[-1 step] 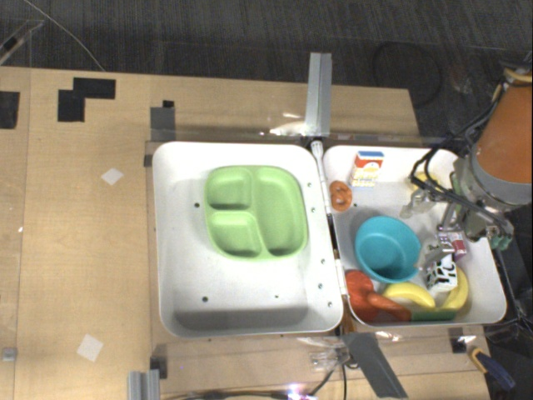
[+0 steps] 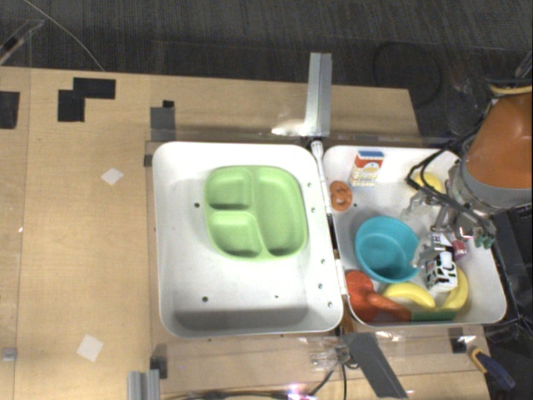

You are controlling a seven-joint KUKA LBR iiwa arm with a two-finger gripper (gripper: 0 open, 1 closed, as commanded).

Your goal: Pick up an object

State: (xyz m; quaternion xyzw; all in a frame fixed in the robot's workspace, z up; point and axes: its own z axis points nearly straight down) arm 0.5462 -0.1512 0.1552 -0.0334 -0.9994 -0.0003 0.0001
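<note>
The right bin (image 2: 391, 167) holds several objects. A blue bowl (image 2: 385, 247) lies near its middle, tipped on its side. A yellow banana (image 2: 416, 294) curves along the front wall, with a red and orange vegetable-like toy (image 2: 368, 296) to its left. A small brown round piece (image 2: 340, 193) sits by the left wall, and a small white and orange carton (image 2: 367, 167) lies at the back. My gripper (image 2: 440, 265) hangs low in the right bin, just right of the blue bowl and over the right end of the banana. Nothing shows clearly between its tips.
The left bin (image 2: 179, 223) holds a green divided plate (image 2: 254, 211). A metal post (image 2: 319, 94) stands behind the wall between the bins. The arm's grey wrist and orange band (image 2: 500, 152) cover the right bin's far right corner. Cables (image 2: 429, 177) hang beside the wrist.
</note>
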